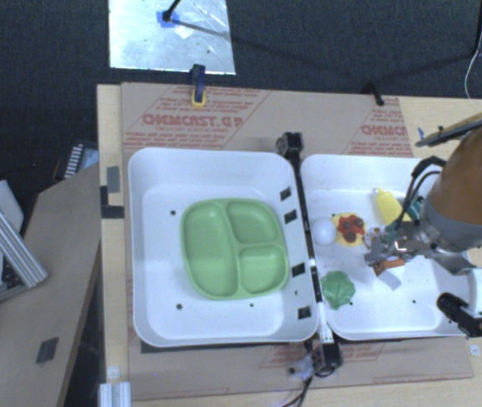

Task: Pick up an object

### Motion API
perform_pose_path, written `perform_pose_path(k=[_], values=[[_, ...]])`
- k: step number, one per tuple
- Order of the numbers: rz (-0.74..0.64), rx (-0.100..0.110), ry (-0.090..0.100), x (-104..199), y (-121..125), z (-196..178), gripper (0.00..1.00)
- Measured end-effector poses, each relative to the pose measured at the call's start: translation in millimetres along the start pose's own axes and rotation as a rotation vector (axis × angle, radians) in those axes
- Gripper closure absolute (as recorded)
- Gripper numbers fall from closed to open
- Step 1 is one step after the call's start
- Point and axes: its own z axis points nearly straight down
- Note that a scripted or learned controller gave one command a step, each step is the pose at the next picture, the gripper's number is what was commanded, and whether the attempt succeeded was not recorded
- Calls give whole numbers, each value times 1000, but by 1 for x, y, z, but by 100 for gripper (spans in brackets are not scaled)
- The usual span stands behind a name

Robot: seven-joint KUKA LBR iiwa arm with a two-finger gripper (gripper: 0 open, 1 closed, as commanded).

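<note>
My gripper (382, 251) hangs low over the middle of the right bin (368, 325), the arm reaching in from the right. A small orange-brown thing (390, 265) lies right under its tip; the view is too coarse to tell whether it is gripped. Just left of the gripper lies a red and yellow item (350, 225). A white ball (323, 233) rests by the bin's left wall. A yellow piece (386, 203) lies behind the gripper, and a green leafy item (338, 288) sits near the front left.
The left bin (152, 312) holds a green divided plate (232, 248). A black divider (301, 227) runs between the bins. The bench's brown board (249, 113) extends behind them, with a yellow clip (198, 87) at its back edge.
</note>
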Motion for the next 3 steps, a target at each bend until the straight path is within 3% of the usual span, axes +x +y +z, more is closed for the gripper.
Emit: perform_pose_path(k=[2,3], values=[[-1,-2,-1,-4,6,-113,100],[-5,2,1,43,29,-98,100]])
